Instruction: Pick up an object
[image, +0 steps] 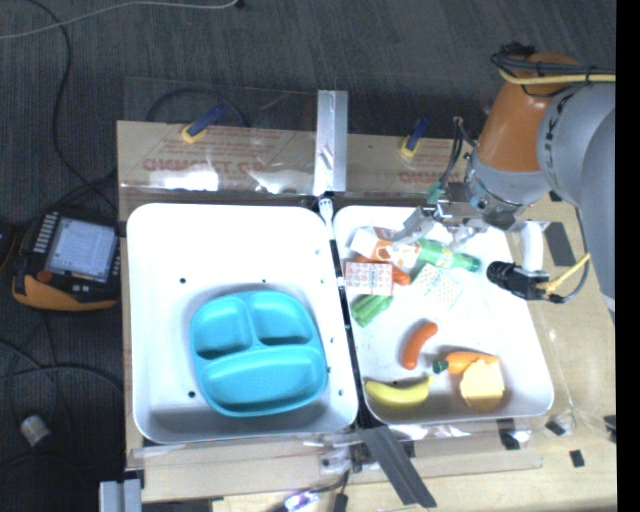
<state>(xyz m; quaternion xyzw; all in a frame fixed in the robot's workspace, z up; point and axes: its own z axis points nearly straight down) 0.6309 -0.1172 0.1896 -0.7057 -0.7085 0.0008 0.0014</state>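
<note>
Two white bins sit side by side on the counter (135, 140), seen from above at a slant. Left bin (160, 260): holds a blue divided tray (260, 350) lying toward its near side. Right bin (520, 330): holds the loose objects. At its far end lie a green bottle (450, 257), an orange-and-white carton (375, 243), a small red-and-white box (368, 274) and a speckled packet (438, 287), all crowded together. A green block (370, 307) rests against the divider wall just in front of the box. Nearer the camera lie a red sausage (418, 343), a carrot (468, 359), a yellow block (481, 385) touching the carrot, and a banana (398, 391) along the near wall.

The arm (590, 120) enters from the right, its orange band (512, 128) above the far right corner of the right bin. The jaws (447, 222) hang over the far end of that bin, directly above the bottle and beside the carton. How far they are parted cannot be told from this view, and nothing can be seen held between them.

A handheld screen unit (75, 255) lies on the floor left of the counter.
</note>
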